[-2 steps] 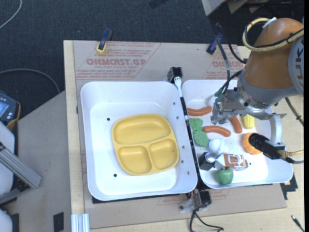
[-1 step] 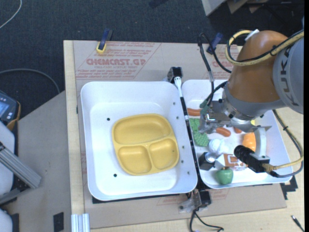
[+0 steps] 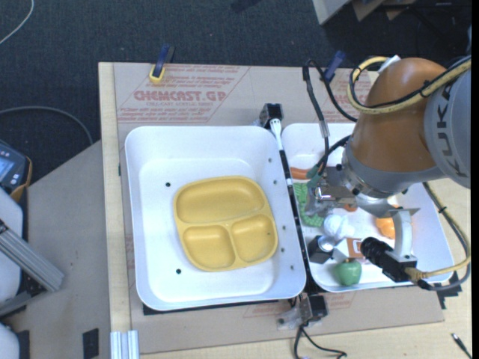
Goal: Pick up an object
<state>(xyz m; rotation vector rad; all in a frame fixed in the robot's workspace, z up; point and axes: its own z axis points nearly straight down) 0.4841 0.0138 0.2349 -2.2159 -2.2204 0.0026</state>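
The arm [image 3: 404, 126] reaches over the right bin [image 3: 441, 238] on the surface [image 3: 120, 200], its wrist low above a crowded heap of small things; the tool [image 3: 323, 200] sits near the bin's left wall, but whether it is clenched or released I cannot tell, the wrist hiding it; nothing can be seen held. The likely pick candidates lie just beside it: a green ball [image 3: 348, 273] at the near rim, a white round piece [image 3: 334, 224] and an orange piece [image 3: 385, 227] under the wrist; the left bin [image 3: 150, 155] holds a yellow divided tray [image 3: 223, 221]. This looks like the descent toward a grasp; next it calls for settling squarely on one item, clear of the wall
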